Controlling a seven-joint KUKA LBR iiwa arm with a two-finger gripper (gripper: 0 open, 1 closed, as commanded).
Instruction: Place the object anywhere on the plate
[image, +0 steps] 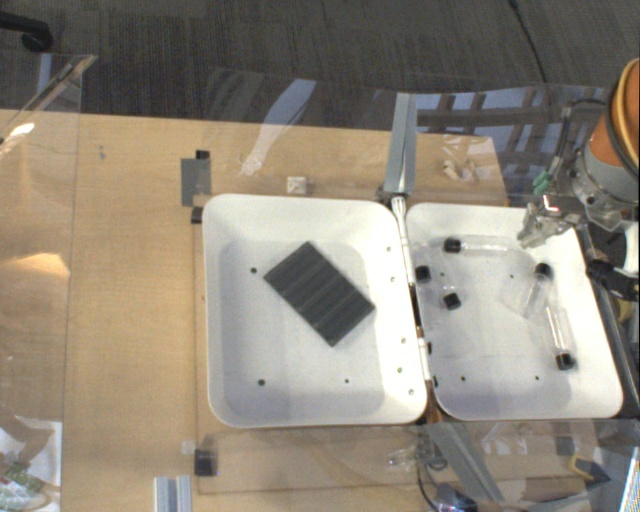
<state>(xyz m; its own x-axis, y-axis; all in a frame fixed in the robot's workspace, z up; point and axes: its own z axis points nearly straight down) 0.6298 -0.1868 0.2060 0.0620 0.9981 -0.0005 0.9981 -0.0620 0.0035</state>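
Note:
A dark grey ribbed plate (320, 293) lies flat and turned at an angle in the middle of the left bin (230, 400). Several clear tubes with black caps lie in the right bin (600, 400): one tube (478, 243) near the back, another tube (532, 288) right of centre, and a third tube (558, 335) by the right wall. Two small black caps (451, 299) lie near the bin's left side. My gripper (537, 222) hangs over the back right corner of the right bin, above the tubes and apart from them.
A metal divider bar (401, 150) runs back from the gap between the bins. Small black clamps (202, 160) stand on the wooden bench around the left bin. The arm's orange band (610, 140) sits at the right edge.

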